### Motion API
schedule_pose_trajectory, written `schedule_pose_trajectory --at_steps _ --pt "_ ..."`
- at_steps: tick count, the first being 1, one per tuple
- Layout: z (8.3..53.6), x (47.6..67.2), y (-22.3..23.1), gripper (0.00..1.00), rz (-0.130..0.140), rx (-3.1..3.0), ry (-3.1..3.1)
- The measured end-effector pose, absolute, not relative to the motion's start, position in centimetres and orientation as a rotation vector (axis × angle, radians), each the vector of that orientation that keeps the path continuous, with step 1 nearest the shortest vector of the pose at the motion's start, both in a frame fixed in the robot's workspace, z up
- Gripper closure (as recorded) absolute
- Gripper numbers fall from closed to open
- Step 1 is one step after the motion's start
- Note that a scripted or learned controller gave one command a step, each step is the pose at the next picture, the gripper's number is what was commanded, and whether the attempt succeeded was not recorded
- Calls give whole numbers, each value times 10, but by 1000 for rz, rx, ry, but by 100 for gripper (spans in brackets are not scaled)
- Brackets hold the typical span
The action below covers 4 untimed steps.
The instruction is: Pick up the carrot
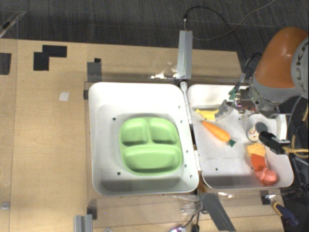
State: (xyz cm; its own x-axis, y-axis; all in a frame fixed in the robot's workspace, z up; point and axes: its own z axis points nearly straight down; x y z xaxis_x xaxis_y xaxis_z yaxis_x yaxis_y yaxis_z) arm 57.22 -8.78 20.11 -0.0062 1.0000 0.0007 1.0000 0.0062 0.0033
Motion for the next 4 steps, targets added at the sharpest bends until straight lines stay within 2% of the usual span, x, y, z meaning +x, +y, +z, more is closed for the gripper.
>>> schedule_pose_trajectory --at_steps 1,2,3,4 --pt "186 598 -75 0 7 2014 2404" --pt "194 616 -39 0 9 2109 2321" --pt "91 579 -95 0 9 2110 2318" --pt "103 582 -93 100 19 2106 2318"
